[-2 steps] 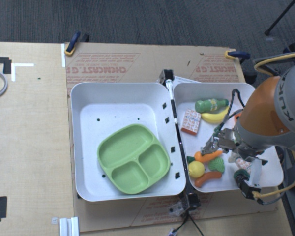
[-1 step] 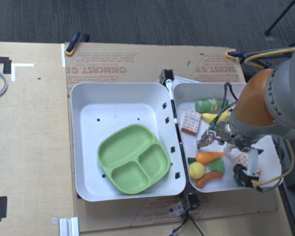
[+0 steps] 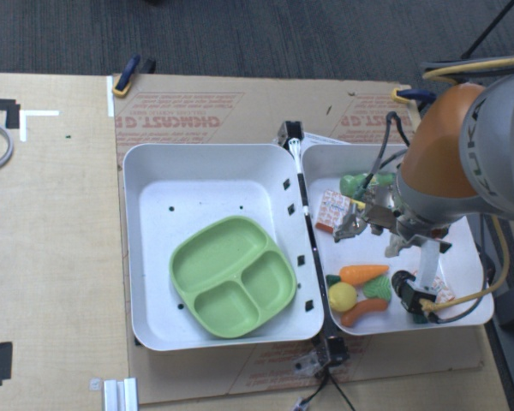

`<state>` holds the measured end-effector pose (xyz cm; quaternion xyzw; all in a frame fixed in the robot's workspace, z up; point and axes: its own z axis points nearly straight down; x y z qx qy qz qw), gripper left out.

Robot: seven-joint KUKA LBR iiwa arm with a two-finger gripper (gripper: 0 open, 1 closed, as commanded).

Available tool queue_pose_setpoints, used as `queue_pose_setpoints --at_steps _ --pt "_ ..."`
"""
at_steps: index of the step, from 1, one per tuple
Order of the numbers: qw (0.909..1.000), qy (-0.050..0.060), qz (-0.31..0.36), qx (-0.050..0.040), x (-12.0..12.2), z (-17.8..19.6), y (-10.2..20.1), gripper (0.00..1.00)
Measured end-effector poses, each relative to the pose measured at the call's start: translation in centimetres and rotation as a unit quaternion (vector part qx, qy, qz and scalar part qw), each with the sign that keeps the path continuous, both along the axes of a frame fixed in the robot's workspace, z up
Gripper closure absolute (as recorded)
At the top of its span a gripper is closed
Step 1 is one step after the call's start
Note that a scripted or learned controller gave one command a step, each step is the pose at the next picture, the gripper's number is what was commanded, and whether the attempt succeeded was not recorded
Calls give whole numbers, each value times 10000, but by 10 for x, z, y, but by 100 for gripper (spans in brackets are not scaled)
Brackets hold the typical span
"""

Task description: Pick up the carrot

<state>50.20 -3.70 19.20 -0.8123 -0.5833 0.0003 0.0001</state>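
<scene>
- Gripper (image 3: 368, 229) hangs over the middle of the right bin (image 3: 394, 330). It is above the toy food, not down among it.
- I can't tell how far open it is, because the wrist body blocks the view from above. No item is visibly in its grasp, so I'd call it empty.
- Arm (image 3: 463, 161) comes in from the right and covers much of that bin's far side. Anything under it is hidden.
- Carrot (image 3: 364, 273) lies flat on the bin floor, just on the near side of the gripper, with its long axis roughly left-right. It is not yet lifted.
- Its neighbours are tight:
  - A yellow lemon-like piece (image 3: 343, 296) sits just beside the carrot's left end.
  - A green leafy piece (image 3: 379, 288) touches or nearly touches its near side.
- An orange-red piece (image 3: 364, 311) lies nearer the front wall, with similar colour and shape. I judge it a likely wrong-target risk.
- The carrot's top and far side look free, so I'd close across its short axis, away from the lemon end.
- A red-and-white packet (image 3: 332, 210) lies left of the gripper by the divider wall. A green item (image 3: 355, 182) sits beyond it. Both are clear of the carrot.
- Left bin (image 3: 133, 229) holds a green compartment plate (image 3: 231, 276), well apart and not involved in the pick.
- Stage, as I read it: positioning above the cluster, with the descent onto the carrot yet to come.
</scene>
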Motion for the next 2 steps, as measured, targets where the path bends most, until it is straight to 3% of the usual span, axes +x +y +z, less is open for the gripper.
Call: queue_pose_setpoints --at_steps 1,2 --pt "9963 4 862 3 -24 0 24 0" --pt "9963 3 862 1 -24 0 24 0"
